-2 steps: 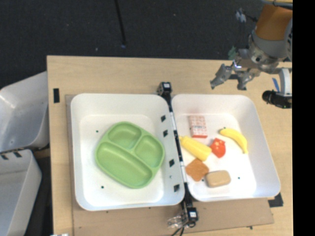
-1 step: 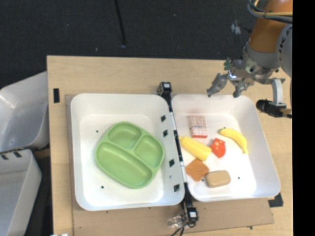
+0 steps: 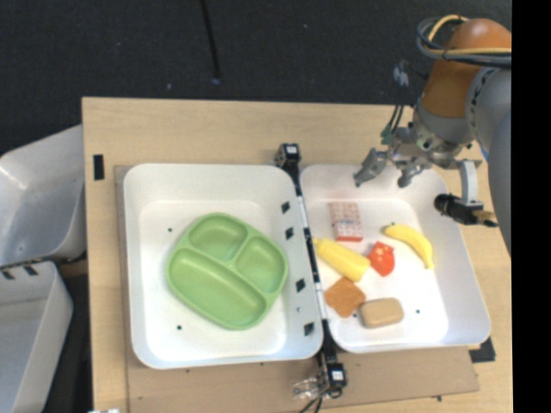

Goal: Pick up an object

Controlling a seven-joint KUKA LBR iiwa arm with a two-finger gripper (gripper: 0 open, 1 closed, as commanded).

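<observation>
Nothing lifted yet: banana (image 3: 410, 243), tomato (image 3: 382, 259), corn (image 3: 342, 259), box (image 3: 346, 220), toast (image 3: 345, 297) and bun (image 3: 381, 312) all lying in right bin (image 3: 456, 308). Above box, gripper (image 3: 389, 169) hovering, jaws spread, grasping nothing. Choosing, descending, grasping, lifting all left. Left of box, green tray (image 3: 227, 269).

The arm (image 3: 469, 76) is grey with a rounded orange band above the wrist, thin cables looping over it, and a grey gripper (image 3: 389, 170) with 2 fingers.

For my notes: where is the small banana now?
The banana lies in the right bin, toward its right side, just right of the red pepper.
</observation>
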